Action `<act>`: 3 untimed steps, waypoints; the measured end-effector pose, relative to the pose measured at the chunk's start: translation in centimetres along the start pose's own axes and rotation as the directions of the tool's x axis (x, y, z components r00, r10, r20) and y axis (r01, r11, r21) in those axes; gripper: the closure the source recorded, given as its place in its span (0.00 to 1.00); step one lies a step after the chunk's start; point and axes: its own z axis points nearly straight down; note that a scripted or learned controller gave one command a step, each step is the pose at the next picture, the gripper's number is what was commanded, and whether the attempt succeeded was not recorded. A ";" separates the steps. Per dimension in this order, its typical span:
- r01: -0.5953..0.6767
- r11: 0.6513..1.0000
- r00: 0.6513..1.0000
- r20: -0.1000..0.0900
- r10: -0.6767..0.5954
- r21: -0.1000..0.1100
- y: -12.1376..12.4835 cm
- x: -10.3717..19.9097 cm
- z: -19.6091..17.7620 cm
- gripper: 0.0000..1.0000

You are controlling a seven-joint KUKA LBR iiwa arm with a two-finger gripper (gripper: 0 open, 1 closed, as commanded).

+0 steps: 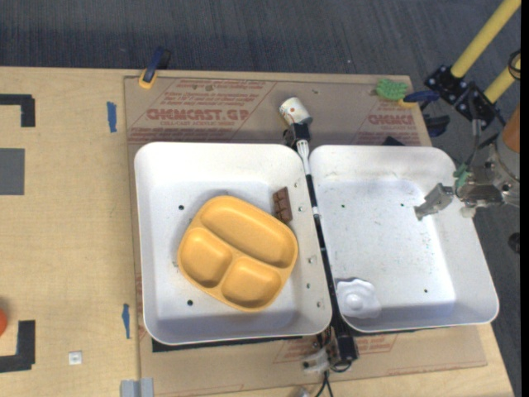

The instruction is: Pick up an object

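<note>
Over the right white bin's right edge we see the gripper — finger state indeterminate — with the small white plastic object toward the near-left corner.

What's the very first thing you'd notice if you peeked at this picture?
The big yellow plastic plate with three compartments jumps out first, lying in the left white bin. Next comes the small white plastic object at the near left corner of the right white bin. The metal end effector hangs over that bin's right side.
</note>
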 end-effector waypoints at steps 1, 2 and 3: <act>-0.003 1.000 1.000 -0.001 0.003 0.002 -5.6 -0.7 8.7 0.00; -0.003 1.000 1.000 0.000 0.003 -0.001 -5.5 -0.7 7.7 1.00; 0.294 0.956 0.956 0.003 -0.294 -0.002 -5.8 -2.4 0.5 1.00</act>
